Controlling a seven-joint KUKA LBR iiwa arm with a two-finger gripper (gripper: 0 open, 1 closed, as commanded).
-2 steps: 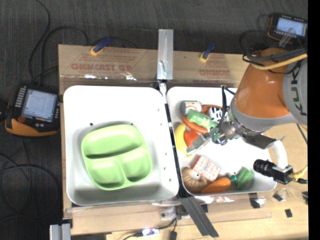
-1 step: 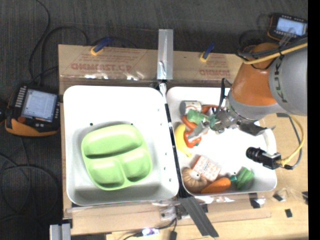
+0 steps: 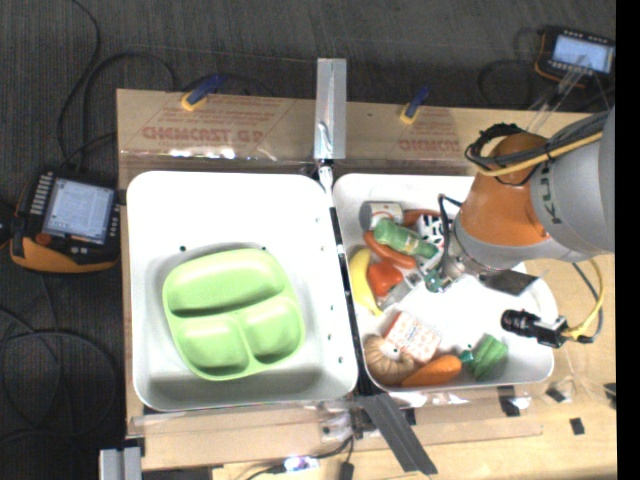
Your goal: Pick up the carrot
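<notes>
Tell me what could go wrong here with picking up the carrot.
The hand sits over the pile at the bin's far side, well away from the carrot, so it may close on the wrong item. The carrot also lies against the near wall, touching the round brown toy, leaving little room to grip.

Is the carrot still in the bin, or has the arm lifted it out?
In the bin. The carrot lies flat near the right bin's front edge, while the gripper hovers apart from it, farther back.
</notes>
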